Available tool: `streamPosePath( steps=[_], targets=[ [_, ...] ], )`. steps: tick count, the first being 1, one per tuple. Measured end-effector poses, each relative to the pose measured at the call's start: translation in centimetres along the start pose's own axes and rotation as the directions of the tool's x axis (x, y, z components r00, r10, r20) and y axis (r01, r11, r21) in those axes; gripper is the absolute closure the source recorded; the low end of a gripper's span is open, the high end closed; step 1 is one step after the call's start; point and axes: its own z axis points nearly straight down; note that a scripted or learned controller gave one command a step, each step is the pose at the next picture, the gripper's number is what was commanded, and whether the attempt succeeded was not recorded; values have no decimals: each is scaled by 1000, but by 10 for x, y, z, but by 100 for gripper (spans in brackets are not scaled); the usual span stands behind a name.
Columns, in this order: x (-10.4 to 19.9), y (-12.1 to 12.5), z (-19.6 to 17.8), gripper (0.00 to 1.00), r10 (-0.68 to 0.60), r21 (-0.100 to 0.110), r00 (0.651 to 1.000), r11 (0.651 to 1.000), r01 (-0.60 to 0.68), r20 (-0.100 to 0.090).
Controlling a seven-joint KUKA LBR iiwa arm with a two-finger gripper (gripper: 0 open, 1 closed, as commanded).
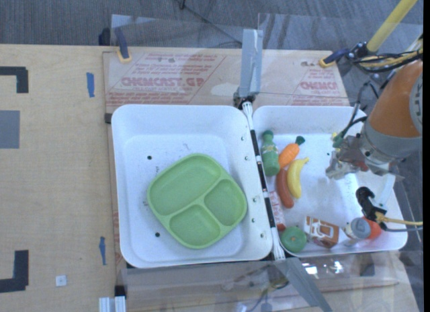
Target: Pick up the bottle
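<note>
The bottle (269, 155) is small and green and lies along the left wall of the right bin (316, 121), with its cap toward the back. My gripper (338, 167) hangs over the right half of that same bin, well to the right of the bottle and apart from it. Nothing shows between the gripper and the bin floor. Above the gripper, the arm's orange band (402, 102) fills the right side.
Next to the bottle lie a carrot (289, 152), a banana (295, 177) and a red sausage (285, 194). A green apple (293, 239), a brown box (322, 231) and a red-grey item (363, 228) sit along the front. The left bin holds a green divided plate (197, 201).
</note>
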Motion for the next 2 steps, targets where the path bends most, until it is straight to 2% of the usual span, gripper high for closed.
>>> streamPosePath(
  steps=[1, 2],
  targets=[
    [0, 0, 0, 0, 0, 0, 1000, 1000, 0, 0],
    [44, -77, 15, 0, 147, -5, 989, 989, -147, -1]
  ],
)
